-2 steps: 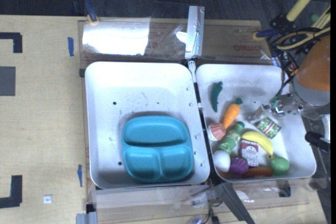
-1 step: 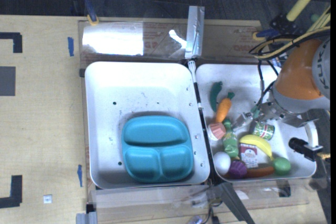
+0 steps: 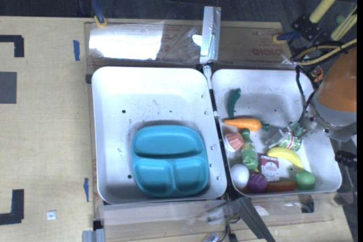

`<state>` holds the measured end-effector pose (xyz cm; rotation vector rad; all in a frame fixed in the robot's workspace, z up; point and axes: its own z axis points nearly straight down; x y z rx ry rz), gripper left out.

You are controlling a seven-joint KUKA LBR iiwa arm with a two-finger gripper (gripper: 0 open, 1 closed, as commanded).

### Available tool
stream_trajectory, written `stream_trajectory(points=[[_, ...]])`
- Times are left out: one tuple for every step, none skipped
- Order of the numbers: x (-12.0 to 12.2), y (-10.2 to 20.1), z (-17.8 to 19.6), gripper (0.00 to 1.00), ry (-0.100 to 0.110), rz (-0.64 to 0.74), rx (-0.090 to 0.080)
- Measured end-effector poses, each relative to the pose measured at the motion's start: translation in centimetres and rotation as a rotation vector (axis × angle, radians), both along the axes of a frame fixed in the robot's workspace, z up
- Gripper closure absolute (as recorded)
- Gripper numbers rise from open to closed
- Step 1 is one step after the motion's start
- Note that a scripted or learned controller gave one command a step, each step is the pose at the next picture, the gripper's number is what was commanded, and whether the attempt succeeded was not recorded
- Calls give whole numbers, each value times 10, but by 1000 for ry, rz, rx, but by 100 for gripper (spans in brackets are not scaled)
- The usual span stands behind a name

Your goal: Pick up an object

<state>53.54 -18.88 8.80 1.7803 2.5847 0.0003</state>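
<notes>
The right bin (image 3: 317, 88) holds a heap of toy food: an orange carrot (image 3: 243, 123), a dark green piece (image 3: 233, 101), a yellow banana (image 3: 287, 157), a white egg (image 3: 239, 174), a purple piece (image 3: 256, 182), a small red box (image 3: 269, 166) and a green lime (image 3: 305, 179). My gripper (image 3: 296, 132) reaches in from the right, low over the bin, just above the banana's upper end. It is beside a small green-and-white item (image 3: 288, 141). The orange wrist band (image 3: 341, 88) hangs over the bin's right rim.
The left bin (image 3: 113, 99) contains a teal divided tray (image 3: 169, 160) in its near half. A metal divider (image 3: 210, 34) and clear sheet stand behind the bins. Yellow and black cables (image 3: 317, 37) lie at the back right.
</notes>
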Motion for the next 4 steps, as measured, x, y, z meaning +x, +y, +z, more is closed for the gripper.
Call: stream_trajectory(points=[[4,0,14,100,-11,0,-2],[16,85,113,100,-4,-205,3],[8,122,107,100,6,-183,3],[67,131,96,100,1,-289,1]])
